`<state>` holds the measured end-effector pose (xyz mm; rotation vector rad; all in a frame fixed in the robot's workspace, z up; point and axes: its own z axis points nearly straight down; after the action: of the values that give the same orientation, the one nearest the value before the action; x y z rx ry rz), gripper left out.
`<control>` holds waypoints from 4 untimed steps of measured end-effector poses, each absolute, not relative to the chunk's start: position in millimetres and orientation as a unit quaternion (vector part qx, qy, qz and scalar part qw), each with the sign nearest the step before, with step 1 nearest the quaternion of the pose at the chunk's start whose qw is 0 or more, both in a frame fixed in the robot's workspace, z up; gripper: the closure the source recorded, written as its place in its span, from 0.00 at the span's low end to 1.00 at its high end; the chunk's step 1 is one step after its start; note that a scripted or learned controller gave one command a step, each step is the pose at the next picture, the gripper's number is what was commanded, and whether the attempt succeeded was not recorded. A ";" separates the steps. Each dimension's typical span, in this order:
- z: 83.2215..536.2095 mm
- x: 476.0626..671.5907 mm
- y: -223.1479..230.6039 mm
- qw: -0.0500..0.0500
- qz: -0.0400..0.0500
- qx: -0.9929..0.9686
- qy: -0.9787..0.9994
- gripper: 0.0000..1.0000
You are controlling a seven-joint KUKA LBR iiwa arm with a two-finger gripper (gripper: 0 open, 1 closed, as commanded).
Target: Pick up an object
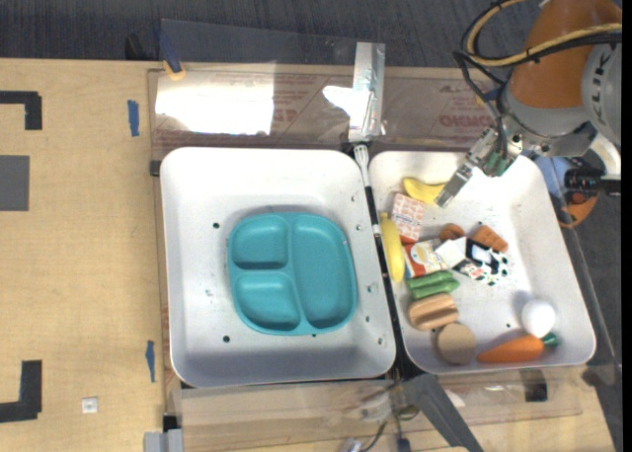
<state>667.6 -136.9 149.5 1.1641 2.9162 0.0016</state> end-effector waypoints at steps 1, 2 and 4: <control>162.9 664.3 -136.0 0.003 0.001 0.098 0.995 0.00; 162.4 664.2 -135.9 0.003 0.001 0.098 0.995 0.00; 88.3 645.5 -173.0 0.003 0.000 0.284 0.959 0.00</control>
<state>645.5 -173.0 88.3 0.8914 3.0061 0.0002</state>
